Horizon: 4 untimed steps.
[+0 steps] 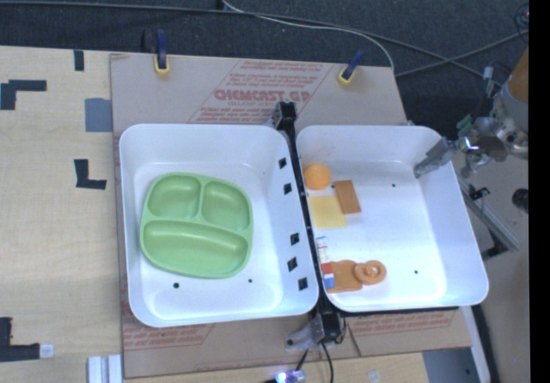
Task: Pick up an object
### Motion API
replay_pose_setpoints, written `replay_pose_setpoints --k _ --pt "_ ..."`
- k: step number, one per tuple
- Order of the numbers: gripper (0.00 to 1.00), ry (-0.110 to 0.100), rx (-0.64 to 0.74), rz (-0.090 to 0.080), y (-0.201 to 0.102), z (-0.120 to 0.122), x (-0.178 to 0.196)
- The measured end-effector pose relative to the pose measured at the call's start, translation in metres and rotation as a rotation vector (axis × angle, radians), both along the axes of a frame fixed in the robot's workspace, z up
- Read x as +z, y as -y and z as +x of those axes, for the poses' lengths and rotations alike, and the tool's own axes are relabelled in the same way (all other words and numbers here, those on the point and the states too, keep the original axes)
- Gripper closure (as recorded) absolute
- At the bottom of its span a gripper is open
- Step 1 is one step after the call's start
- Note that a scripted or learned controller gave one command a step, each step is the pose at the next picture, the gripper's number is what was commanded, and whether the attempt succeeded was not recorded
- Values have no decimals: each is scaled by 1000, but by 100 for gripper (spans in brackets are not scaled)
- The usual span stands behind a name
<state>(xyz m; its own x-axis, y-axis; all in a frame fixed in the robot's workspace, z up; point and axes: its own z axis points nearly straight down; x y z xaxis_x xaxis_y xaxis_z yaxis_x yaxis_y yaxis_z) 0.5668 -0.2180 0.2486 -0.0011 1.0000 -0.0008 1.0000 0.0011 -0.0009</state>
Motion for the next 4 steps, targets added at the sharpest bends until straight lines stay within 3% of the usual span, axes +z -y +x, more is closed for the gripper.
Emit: replay_pose_setpoints --k 2,3,4 --pt "0 -5 0 1 1 -7 -92" --pt "0 -7 0 2 0 -11 -157" --pt "100 -2 1 1 0 -10 -143"
